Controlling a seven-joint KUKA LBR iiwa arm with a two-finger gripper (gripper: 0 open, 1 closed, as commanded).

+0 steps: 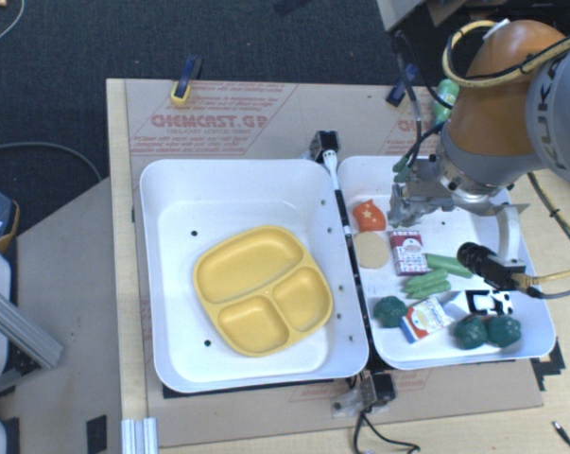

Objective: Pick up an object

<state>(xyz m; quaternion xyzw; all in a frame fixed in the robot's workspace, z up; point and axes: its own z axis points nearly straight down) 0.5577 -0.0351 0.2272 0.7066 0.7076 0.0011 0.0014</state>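
Arm (pixel 511 93) fills upper right of frame, bent down over the right bin (pixel 540 343). Left bin (pixel 162 206), centre-left, has a yellow divided tray (pixel 263 289) lying flat in it. I see the gripper (pixel 419 206) low over the right bin's upper part, w/ the red carton (pixel 407 252) just below it and an orange-red ball (pixel 369 217) to its left; can't tell its opening from here, nothing visibly held. Other bits lower down: green pods (pixel 434 274), blue-red box (pixel 425 319), dark green lumps (pixel 486 331). I'd go for the carton: prob. light, stiff, flat-sided, so pinch across its narrow sides. Ball looks smooth, may roll off.
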